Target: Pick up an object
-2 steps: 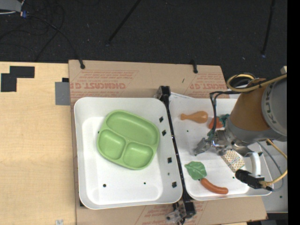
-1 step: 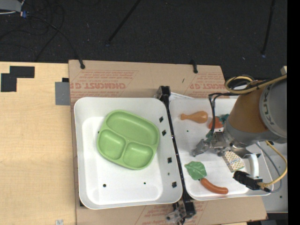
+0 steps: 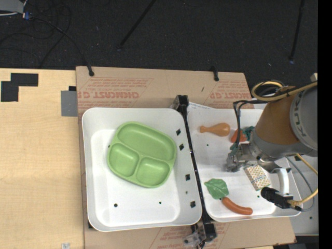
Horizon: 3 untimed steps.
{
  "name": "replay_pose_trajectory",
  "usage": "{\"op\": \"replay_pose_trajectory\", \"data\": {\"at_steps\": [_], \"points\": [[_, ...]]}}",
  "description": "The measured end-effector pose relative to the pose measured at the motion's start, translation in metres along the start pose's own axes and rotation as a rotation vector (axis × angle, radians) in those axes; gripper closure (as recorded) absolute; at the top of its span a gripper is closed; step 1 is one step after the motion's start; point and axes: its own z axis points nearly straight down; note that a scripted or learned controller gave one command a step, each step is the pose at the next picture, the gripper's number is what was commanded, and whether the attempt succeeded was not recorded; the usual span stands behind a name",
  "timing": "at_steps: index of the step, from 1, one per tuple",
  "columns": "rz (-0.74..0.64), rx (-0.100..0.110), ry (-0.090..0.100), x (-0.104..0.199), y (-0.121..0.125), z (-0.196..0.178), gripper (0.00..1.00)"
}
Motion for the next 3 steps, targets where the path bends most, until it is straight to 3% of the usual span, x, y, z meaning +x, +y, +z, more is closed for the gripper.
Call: {"op": "replay_pose_trajectory", "data": {"at_steps": [3], "points": [[-0.006,-0.007,-0.002,0.010,0.003,-0.135,1.00]]}}
